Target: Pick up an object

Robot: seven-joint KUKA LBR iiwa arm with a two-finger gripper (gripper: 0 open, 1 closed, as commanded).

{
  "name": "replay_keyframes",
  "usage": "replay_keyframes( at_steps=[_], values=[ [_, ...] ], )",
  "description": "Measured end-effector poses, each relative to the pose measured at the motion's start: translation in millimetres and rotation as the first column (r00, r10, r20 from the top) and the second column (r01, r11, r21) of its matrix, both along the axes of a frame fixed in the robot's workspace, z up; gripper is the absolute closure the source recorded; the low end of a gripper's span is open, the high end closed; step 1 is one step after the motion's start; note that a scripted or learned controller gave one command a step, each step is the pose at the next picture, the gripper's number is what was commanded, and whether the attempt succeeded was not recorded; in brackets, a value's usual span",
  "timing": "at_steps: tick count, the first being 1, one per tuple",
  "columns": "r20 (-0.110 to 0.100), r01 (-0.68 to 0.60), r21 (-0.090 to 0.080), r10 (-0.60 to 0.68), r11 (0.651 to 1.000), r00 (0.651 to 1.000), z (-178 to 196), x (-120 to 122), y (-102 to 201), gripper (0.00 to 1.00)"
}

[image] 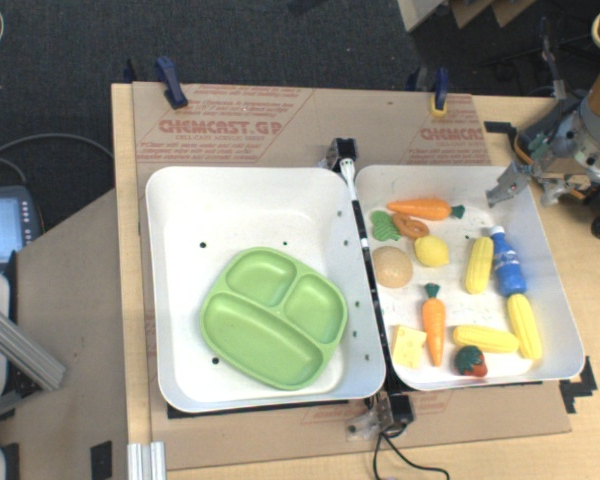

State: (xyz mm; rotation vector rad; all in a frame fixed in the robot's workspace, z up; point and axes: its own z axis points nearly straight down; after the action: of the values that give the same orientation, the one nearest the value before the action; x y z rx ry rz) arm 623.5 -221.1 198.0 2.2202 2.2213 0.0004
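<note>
Our claw hangs over the right bin's far right corner; we cannot tell its state. Below it lie a blue bottle, corn cobs and carrots. Our left bin carries a green tray.

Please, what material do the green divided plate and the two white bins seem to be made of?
The green divided plate looks like moulded plastic with a matte finish: even colour, soft rounded compartment edges, no sharp glare. The white bins look like thin formed plastic, slightly glossy, with rounded corners and smooth rims. Touch would confirm it.
</note>
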Motion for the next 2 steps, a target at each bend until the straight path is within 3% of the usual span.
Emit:
replay_keyframes(
  at_steps=[1, 2],
  values=[
    [0.008, -0.009, 0.0, 0.009, 1.0, 1.0, 43.0, 32.3, 90.3, 0.0],
    [0.01, 0.003, -0.005, -0.003, 1.0, 1.0, 115.3, 44.3, 37.2, 0.0]
  ],
)
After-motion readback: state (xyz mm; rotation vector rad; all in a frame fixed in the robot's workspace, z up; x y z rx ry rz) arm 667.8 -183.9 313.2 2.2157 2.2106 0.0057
